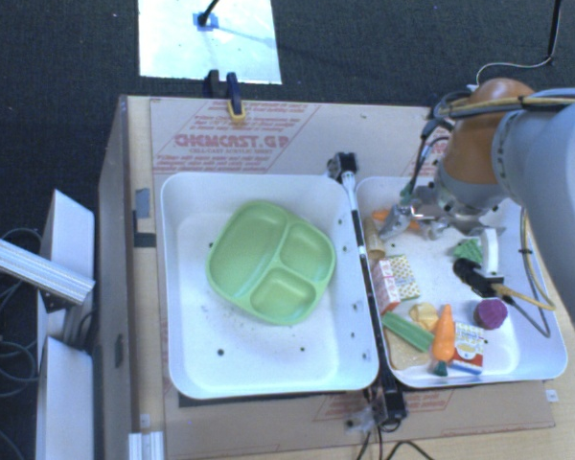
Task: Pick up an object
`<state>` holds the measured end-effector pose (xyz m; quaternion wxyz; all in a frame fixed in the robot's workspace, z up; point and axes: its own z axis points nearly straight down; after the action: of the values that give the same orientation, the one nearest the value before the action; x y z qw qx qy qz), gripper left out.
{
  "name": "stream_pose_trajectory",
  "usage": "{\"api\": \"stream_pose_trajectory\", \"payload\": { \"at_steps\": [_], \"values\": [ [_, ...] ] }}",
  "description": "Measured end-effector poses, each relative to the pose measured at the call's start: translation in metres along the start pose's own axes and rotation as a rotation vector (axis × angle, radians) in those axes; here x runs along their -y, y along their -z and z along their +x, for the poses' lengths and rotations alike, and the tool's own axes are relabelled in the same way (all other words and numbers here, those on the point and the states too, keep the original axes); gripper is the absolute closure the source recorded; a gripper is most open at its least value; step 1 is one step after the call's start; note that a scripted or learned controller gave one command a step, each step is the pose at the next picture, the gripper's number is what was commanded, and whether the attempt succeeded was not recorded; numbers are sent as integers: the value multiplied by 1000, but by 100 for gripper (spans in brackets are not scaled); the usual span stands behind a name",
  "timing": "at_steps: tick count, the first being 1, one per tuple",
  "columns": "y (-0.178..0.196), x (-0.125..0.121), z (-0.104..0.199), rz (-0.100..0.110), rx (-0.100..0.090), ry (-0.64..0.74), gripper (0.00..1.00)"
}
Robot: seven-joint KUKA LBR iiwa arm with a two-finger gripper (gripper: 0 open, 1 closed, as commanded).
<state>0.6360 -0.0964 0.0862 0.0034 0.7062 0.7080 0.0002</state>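
Several items crowd the right bin point(546, 357): carrot point(445, 330), purple ball point(491, 312), patterned packet point(395, 281). The gripper point(402, 217) sits low among them; jaw state cannot be determined.

single fixed camera above, angled down, both white bins point(268, 377) framed, apparently from moderate height

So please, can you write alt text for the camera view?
A grey robot arm's gripper hangs low over the right white bin of small toys, including a carrot. The left bin holds a green divided plate.
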Motion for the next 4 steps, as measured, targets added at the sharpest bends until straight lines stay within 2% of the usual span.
{"api": "stream_pose_trajectory", "payload": {
  "at_steps": [1, 2, 3, 4],
  "values": [
    [10, -1, 1, -1, -2, 2, 100],
    [10, -1, 1, -1, -2, 2, 0],
    [21, -2, 1, -4, -2, 3, 100],
    [21, -2, 1, -4, -2, 3, 0]
  ]
}}
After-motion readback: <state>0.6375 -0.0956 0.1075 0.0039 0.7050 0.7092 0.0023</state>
